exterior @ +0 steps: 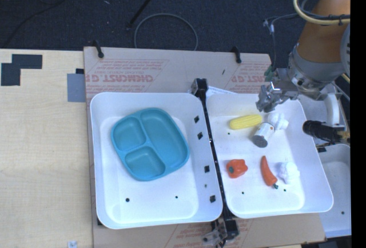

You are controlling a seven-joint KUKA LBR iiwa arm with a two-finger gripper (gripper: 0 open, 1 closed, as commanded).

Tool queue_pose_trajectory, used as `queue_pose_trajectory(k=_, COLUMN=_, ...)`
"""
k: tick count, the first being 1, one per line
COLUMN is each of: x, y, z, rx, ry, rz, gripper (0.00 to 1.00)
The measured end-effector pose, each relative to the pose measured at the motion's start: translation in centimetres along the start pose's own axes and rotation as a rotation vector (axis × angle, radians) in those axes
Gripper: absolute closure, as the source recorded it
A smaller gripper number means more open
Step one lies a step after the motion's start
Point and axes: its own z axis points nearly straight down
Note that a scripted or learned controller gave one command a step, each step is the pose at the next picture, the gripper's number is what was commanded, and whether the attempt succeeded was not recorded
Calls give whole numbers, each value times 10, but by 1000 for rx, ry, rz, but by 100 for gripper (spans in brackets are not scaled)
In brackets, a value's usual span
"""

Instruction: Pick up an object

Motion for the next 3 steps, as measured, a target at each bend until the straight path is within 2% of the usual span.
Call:
queue_pose_trajectory(k=2, x=108, y=-3, z=30, rx=10, ry=3, rz=-3, gripper=100)
queue_pose_trajectory(k=3, x=167, y=8, z=36, rx=7, ry=2, rz=-4, gripper=100)
